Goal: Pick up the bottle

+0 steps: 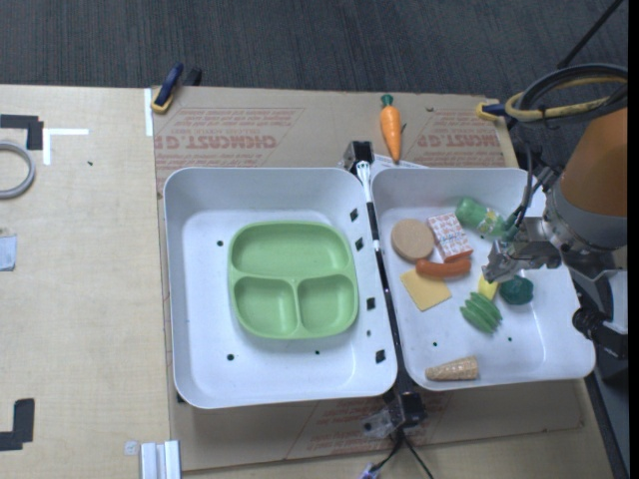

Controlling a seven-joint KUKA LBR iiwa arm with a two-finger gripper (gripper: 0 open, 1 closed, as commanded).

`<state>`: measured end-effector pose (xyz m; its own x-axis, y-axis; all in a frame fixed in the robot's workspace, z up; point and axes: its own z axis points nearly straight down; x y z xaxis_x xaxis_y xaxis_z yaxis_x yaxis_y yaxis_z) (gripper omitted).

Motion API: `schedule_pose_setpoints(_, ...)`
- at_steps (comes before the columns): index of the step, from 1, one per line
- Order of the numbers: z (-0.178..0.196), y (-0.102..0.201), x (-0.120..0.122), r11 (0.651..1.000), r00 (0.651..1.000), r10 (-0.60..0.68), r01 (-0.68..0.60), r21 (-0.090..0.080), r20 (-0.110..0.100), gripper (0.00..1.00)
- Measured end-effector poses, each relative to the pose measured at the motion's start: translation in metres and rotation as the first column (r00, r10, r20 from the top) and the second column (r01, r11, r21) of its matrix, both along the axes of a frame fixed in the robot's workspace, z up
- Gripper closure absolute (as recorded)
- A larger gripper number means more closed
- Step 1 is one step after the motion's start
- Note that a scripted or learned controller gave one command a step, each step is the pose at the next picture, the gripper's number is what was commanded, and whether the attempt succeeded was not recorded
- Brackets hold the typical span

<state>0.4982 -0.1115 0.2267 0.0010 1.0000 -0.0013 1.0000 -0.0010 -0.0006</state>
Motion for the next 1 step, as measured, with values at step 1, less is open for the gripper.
schedule_pose_setpoints(1,0.0428,-0.0306,-0.0206,0.999,0.999,-0.049,0.049,0.000,0.001,1.00)
